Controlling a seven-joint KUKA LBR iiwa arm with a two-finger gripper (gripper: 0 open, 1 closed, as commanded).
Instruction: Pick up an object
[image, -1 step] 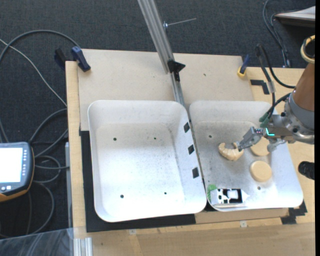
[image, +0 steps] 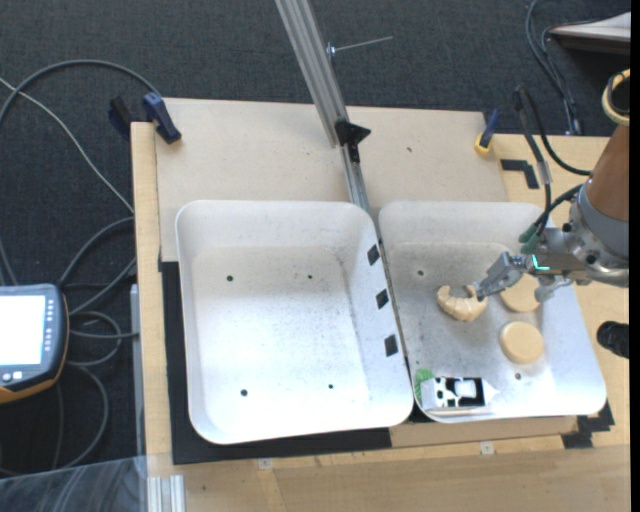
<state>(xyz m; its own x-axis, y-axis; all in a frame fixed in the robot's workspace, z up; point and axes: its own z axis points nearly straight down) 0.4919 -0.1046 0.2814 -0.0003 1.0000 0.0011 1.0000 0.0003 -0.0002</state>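
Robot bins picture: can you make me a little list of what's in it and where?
left bin: nothing lies in it
right bin: holds the objects
curved tan piece: middle of right bin
round tan disc: nearer the front
second tan disc: partly behind the gripper
black-and-white card: front edge
gripper: low, at the curved piece's right end

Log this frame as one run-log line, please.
end effector: right white bin, at curved tan piece | grasp: unclear | nearby: round tan disc, black-and-white card

The arm (image: 612, 200) is running off the right edge, and the gripper (image: 515, 275) is covering part of a tan disc (image: 519, 298).
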